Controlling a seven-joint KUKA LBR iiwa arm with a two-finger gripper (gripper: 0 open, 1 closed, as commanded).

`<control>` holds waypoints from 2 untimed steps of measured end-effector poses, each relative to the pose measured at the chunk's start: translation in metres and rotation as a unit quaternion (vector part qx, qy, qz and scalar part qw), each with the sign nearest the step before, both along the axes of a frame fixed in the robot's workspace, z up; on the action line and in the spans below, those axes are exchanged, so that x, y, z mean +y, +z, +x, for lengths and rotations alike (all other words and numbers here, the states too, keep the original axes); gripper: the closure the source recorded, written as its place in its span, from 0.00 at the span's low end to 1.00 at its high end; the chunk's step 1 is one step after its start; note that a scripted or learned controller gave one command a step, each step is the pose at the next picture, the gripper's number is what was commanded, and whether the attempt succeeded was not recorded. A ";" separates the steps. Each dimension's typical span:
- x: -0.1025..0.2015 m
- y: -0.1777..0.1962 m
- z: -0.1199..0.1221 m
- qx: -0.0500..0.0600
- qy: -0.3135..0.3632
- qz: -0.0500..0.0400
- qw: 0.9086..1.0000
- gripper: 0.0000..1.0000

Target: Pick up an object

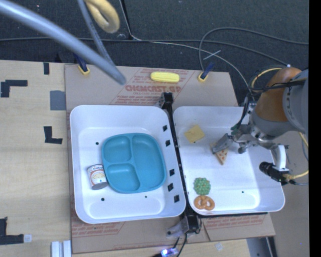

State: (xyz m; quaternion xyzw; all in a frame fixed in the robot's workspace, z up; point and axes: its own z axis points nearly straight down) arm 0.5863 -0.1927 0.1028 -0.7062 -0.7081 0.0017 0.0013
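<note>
Over right bin (251, 198), gripper (221, 148) low.

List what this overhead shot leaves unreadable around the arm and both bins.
- Claw: fingertips blur into the tan wedge; open or shut, touching or not, unclear.
- Small can label: too small to read.
- Arm: cut off by the right edge.
- Yellow object at top: blurred, partly behind a grey tube.
</note>
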 end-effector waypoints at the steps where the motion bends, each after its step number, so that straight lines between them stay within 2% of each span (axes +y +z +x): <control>1: 0.001 0.013 0.001 -0.001 0.000 0.000 1.000 1.00; 2: 0.001 0.056 -0.004 -0.003 -0.001 0.000 1.000 1.00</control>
